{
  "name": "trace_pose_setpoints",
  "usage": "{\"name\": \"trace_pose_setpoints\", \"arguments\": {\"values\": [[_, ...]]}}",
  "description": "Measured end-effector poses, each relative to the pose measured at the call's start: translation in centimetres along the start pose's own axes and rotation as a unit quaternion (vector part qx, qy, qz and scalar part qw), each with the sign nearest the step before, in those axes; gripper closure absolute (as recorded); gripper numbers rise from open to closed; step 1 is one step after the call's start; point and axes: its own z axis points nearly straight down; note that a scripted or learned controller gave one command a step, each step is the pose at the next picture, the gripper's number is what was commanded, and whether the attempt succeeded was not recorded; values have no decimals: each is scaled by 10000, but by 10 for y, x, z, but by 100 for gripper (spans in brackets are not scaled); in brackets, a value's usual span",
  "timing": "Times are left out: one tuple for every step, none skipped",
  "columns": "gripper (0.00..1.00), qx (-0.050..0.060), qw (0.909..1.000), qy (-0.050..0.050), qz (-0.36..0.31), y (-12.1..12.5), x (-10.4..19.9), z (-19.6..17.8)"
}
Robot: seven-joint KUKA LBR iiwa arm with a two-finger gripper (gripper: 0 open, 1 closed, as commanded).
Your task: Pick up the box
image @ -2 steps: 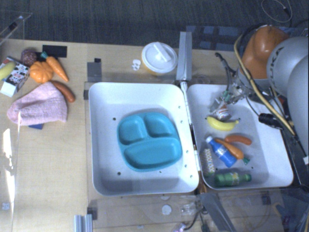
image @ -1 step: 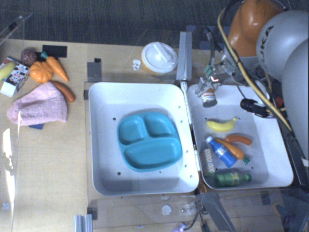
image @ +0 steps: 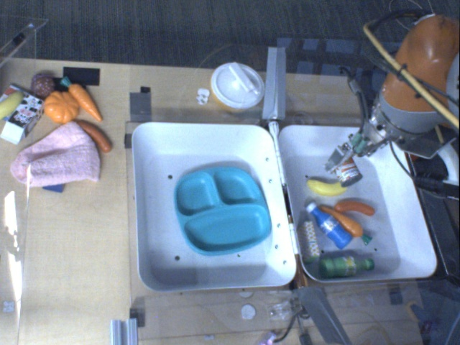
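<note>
While the gripper [image: 343,157] hangs low over the right bin [image: 413,264], the box [image: 348,172] looks to be the small red-and-white carton right under it, near the bin's upper middle, just above the banana [image: 325,187]. Fingers sit on or just over the box's top edge; can't tell if they're spread or closed, nor if anything's pinched between them, too small and cluttered at the tip.

Handling, my read: light, thin cardboard, stiff enough across its flat faces but it'll dent if squeezed hard. Best grip prob. across the narrow sides, mid-body, not a corner. It lies tilted, so fingers need to line up w/ that angle.

Banana close below, carrot [image: 343,220] and blue bottle [image: 329,227] further down: a bit of room, not much.
</note>
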Motion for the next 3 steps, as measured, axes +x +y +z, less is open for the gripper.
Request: {"name": "trace_pose_setpoints", "arguments": {"values": [[100, 14, 9927, 8, 1208, 13, 17, 55], [100, 8, 9821, 4, 1884, 68, 61, 5], [100, 24, 9488, 4, 3159, 109, 80, 56]]}}
